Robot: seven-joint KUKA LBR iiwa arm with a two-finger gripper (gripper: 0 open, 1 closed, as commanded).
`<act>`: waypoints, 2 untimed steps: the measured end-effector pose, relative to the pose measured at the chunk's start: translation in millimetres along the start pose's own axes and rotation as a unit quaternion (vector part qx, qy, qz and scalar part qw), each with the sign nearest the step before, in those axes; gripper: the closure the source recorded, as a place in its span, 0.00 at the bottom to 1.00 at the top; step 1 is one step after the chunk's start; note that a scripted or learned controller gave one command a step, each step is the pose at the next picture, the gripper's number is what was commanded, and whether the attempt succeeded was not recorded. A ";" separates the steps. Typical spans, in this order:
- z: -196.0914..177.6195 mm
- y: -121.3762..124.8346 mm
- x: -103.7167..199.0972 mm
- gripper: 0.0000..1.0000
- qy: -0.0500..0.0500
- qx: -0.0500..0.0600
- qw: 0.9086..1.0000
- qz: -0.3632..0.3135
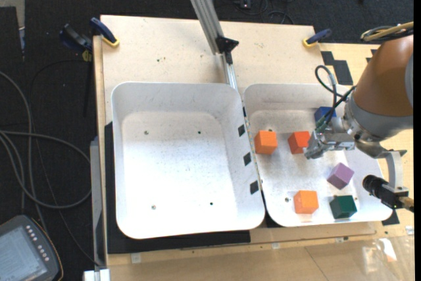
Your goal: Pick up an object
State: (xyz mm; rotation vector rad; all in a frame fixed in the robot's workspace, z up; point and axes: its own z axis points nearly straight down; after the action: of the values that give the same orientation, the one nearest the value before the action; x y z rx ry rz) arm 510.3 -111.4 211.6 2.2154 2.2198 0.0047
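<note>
The right bin (283,99) holds several small blocks. An orange cube (266,141) lies near its left wall, and a red-orange cube (299,141) sits beside it to the right. A blue block (322,114) shows partly behind the arm. Nearer the front are a purple cube (341,176), another orange cube (306,201) and a dark green cube (343,206). My gripper (316,147) hangs low over the bin, right next to the red-orange cube's right side. I see nothing between its fingers.
The left bin (131,99) lies alongside, sharing a raised middle rim with the right one. A slanted metal rail (200,0) rises from behind the bins. Clamps (104,33) sit at the bench's back corners. The arm body (388,92) covers the right bin's far right.
</note>
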 end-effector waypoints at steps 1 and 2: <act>-24.6 1.8 -0.2 1.00 0.000 0.001 1.000 -0.001; -18.8 19.4 43.8 1.00 0.001 0.002 1.000 -0.003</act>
State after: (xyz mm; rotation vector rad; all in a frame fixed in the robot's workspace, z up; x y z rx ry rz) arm 529.5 -67.5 230.5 2.2125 2.2298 0.0019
